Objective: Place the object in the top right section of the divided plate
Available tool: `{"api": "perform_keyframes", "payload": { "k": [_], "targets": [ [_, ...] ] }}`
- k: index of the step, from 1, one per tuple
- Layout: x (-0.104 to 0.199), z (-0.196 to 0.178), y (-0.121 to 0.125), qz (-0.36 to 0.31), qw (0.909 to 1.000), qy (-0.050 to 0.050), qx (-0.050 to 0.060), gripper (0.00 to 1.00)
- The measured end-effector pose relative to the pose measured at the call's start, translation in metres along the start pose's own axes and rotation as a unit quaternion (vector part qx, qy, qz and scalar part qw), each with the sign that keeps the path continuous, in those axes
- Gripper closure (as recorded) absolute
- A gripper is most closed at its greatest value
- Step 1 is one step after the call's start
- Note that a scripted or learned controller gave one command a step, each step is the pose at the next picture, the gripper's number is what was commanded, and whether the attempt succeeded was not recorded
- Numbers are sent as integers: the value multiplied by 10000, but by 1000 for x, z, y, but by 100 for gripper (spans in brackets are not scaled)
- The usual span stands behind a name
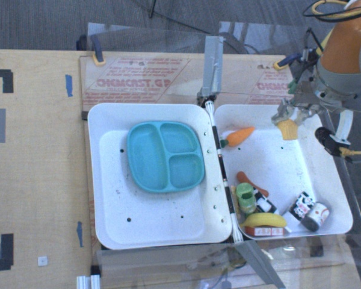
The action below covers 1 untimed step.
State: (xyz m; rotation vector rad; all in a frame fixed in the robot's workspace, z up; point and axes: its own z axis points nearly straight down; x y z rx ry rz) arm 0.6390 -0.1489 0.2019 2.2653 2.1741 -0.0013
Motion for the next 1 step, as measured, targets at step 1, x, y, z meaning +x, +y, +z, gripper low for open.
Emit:
{"api": "perform_keyframes", "payload": {
  "k": [1],
  "targets": [
    [68,9,-46,-413,9991,12,8,100]
  ]
}}
